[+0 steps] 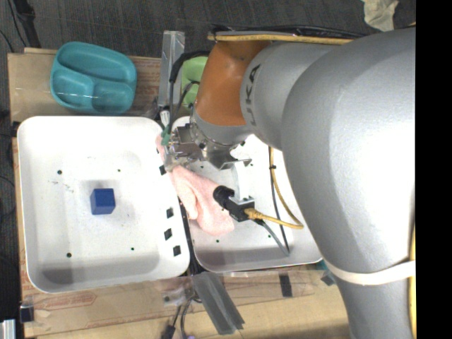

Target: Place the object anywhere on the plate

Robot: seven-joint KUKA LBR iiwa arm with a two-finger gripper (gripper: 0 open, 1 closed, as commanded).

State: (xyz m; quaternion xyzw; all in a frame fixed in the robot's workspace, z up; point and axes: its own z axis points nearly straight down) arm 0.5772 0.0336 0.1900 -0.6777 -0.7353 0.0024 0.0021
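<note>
So we're looking at a teal divided plate (93, 76) sitting on the bench above the left bin (42, 161), and a blue cube (103, 200) is lying inside that bin, well apart from everything else. Moving right, a pink cloth (201, 198) is draping over the divider into the right bin (240, 260). The gripper (185, 147) is hanging right at the cloth's top edge, but honestly we can't tell how the jaws stand. The big grey arm (339, 140) is covering most of the right.
</note>
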